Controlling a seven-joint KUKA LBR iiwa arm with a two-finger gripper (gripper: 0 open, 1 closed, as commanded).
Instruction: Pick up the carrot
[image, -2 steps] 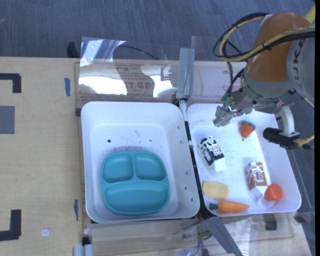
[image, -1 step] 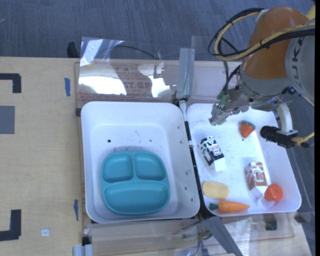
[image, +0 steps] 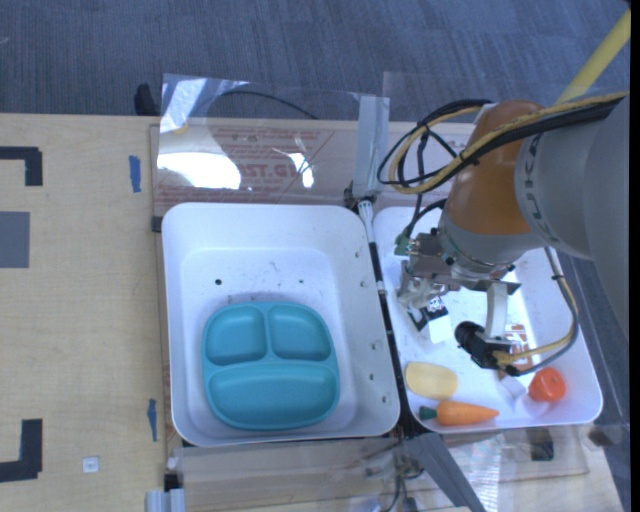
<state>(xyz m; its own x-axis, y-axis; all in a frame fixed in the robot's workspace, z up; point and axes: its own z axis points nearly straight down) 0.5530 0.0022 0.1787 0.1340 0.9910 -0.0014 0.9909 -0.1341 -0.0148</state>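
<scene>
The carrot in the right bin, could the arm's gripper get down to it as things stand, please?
Probably yes. The carrot lies uncovered by the right bin's near wall, with the gripper above the same bin. The yellow piece beside it and the wall may crowd the approach.

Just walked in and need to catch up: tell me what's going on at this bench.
The grey arm's gripper hangs over the right white bin, holding nothing I can see. The orange carrot lies at that bin's near edge, beside a pale yellow piece and a small red-orange round piece. A teal divided plate sits in the left white bin.
</scene>
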